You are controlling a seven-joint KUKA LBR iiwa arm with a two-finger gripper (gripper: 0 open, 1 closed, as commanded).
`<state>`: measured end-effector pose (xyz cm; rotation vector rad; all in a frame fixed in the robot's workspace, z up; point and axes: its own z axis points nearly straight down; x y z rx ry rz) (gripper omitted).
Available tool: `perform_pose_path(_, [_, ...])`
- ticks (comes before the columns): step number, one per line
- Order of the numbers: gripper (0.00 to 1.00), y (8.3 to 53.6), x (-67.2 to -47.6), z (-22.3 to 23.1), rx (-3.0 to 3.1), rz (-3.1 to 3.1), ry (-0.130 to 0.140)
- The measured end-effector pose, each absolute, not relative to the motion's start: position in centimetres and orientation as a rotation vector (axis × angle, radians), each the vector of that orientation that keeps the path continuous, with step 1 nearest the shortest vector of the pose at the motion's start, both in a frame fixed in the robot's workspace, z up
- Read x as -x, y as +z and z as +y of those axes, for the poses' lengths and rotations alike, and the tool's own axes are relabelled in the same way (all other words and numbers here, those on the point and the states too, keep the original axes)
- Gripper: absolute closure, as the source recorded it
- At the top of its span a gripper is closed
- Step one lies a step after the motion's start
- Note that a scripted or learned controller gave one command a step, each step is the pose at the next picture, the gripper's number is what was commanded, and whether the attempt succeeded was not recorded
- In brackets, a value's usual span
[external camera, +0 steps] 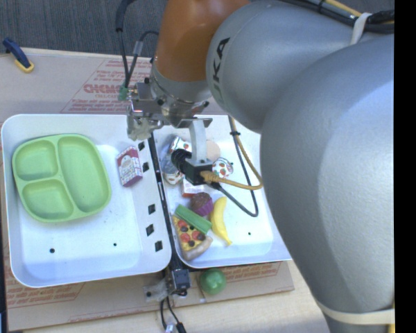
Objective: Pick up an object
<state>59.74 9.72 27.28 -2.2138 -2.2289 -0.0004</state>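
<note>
1. Judged step: approach. The gripper (150, 121) hangs in the upper middle of the frame, above the wall between the two bins. I cannot tell how far open it is or whether it holds anything (the wrist hides it).
2. Candidates: a red carton (129, 166) lies just below-left of it. A banana (220, 220) and a pizza slice (191, 238) lie lower, in the crowded right-of-frame bin (263, 245).
3. Next: pick one, centre over it and descend. The carton lies alone, so it is probably the easiest.

The grey arm (312, 116), cut off by the top and bottom edges, covers the far and right parts of the right bin (260, 245). Red print on the cardboard (90, 89) runs under the arm and cannot be read whole. The label on the red packet (129, 166) in the left bin (76, 255) is too small to read. A blue-and-yellow item (17, 53), far left, is too small to identify.
</note>
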Motion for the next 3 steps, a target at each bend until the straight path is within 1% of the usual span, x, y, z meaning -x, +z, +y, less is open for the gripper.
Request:
perform_pose_path(1, [1.0, 24.8, -56.2, 14.2, 2.21, -2.229, 0.005])
perform_pose_path(2, [1.0, 25.1, -47.5, 20.0, 2.209, -2.232, 0.006])
perform_pose_path(3, [1.0, 26.5, -47.6, 21.8, 2.212, -2.229, 0.002])
